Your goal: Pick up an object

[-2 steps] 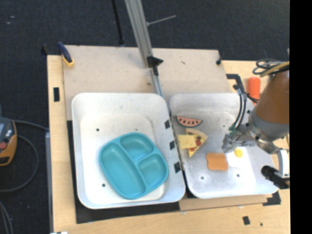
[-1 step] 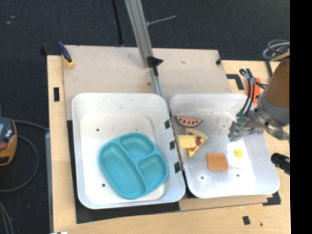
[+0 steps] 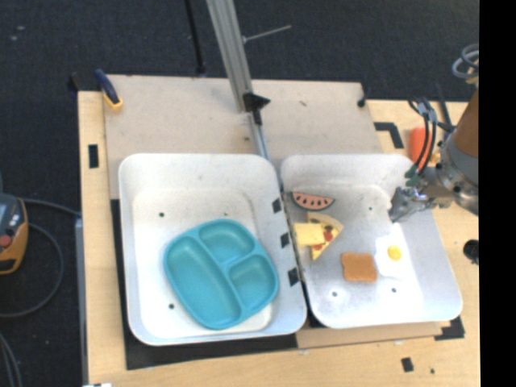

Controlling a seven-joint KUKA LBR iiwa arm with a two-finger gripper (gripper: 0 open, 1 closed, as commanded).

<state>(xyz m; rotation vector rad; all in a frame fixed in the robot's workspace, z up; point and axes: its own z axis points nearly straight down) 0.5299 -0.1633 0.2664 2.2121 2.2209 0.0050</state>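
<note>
The gripper (image 3: 401, 206) hangs over the right bin (image 3: 355, 176), close to that bin's far right side, with the arm (image 3: 463, 156) coming in from the worktop's right edge. Whether the fingers are spread or closed I cannot tell: they read as a small grey blur against the white floor, and nothing shows between them.

Four toy foods lie in the right bin. A watermelon slice (image 3: 312, 201) sits near the bin's far left, a pizza slice (image 3: 317, 237) just in front of it by the left wall, a piece of toast (image 3: 359, 267) toward the near middle, and a fried egg (image 3: 391, 255) just beside the toast on its right. The left bin (image 3: 161, 176) carries a blue divided plate (image 3: 222, 274).

The egg looks like the nearest candidate, lying a little nearer the front edge than the gripper. It is flat and thin, so a good try probably means centring over it, setting the fingers across its narrow width and descending until they nearly touch the floor before closing. The toast, being thicker, may give a surer hold. Either way, keep clear of the neighbouring piece, since the two lie almost touching.

The upper arm is cut off at the right, and the egg's white edge is hard to separate from the bin.
</note>
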